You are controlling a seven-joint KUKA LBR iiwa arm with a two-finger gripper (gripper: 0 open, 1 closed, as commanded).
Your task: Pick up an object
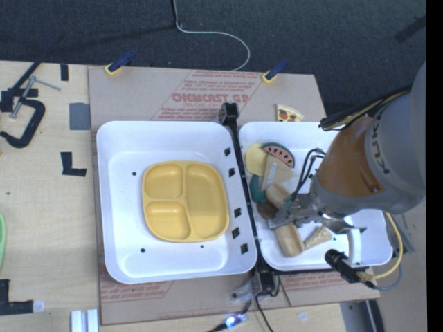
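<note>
Cardboard covers the table under two bins; in the right bin (374, 251), the jaws' state cannot be told, lowered beside a tan block (288, 241).

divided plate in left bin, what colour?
Plain yellow; the divided plate shows clearest in the camera view, in the left bin.

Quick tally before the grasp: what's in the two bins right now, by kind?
Yellow divided plate: 1, left bin
Watermelon slice: 1, right bin
Yellow piece: 1
Green piece: 1
Tan bread-like pieces: about 3, partly hidden under the gripper
Total: about 7
</note>
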